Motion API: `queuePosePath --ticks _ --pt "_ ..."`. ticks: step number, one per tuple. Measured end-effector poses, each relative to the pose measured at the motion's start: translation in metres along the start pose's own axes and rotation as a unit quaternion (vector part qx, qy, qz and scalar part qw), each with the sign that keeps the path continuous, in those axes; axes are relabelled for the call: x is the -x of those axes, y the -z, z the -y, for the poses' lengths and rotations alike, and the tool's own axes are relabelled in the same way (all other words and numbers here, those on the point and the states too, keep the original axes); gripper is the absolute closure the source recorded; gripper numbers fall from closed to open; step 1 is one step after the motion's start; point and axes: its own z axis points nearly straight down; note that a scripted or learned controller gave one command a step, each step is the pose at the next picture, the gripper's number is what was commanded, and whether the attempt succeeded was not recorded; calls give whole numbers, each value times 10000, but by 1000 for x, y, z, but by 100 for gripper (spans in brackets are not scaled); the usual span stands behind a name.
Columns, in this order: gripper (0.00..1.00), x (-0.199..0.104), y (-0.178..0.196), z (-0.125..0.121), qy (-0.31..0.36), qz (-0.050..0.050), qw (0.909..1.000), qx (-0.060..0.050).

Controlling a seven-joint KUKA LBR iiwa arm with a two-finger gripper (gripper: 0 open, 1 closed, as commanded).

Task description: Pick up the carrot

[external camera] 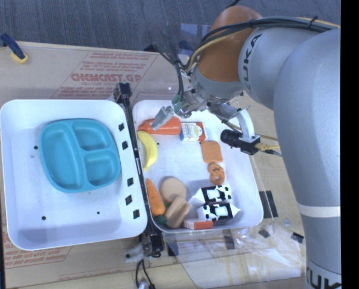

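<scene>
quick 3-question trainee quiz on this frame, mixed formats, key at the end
1. True or false: the carrot lies in the right bin.
2. What sits in the left bin? A) banana B) blue divided plate C) pretzel
3. Which yellow item lies beside the divider between the bins?

Key
1. True, near its left wall, next to the bread pieces.
2. B, the blue divided plate.
3. The banana.

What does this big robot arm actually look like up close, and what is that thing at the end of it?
The arm is a thick, rounded grey tube with dark KUKA lettering and an orange band above the wrist. Black and yellow cables loop over the band. At its end sits a small metallic gripper with thin grey fingers and a bit of green, plus a black cylindrical part to one side.
</scene>
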Motion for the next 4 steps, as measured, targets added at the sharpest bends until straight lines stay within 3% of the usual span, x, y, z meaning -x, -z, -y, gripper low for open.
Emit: queuePosePath --ticks 1,2,3,4 --pt "0 23 -63 19 533 -41 9985 -83" --pt "0 37 56 -18 38 10 10000 -8" --pt "0 36 -67 -7 496 -54 9987 -91" --pt "0 40 -66 37 2085 -43 9780 -62"
